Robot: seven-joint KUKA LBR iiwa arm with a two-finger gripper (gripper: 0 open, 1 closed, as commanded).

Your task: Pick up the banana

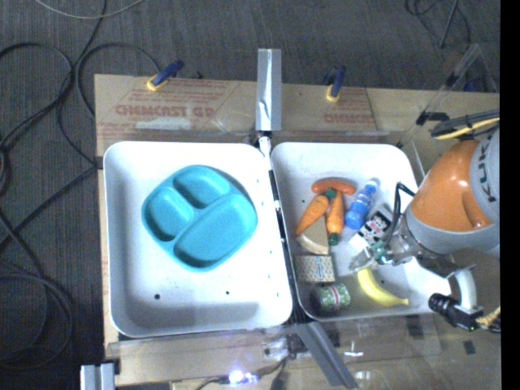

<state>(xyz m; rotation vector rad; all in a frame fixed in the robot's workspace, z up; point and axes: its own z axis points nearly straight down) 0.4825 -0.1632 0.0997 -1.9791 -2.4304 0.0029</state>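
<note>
The yellow banana lies curved on the floor of the right bin, near its front edge. My gripper hangs just above and slightly left of the banana, below the grey and orange wrist that reaches in from the right. Nothing shows held in it, and the banana rests on the bin floor. The arm's body hides the bin's right side.
In the right bin lie two carrots, a red sausage, a blue bottle, a bread wedge, a tape roll and a green can left of the banana. The left bin holds a blue divided plate.
</note>
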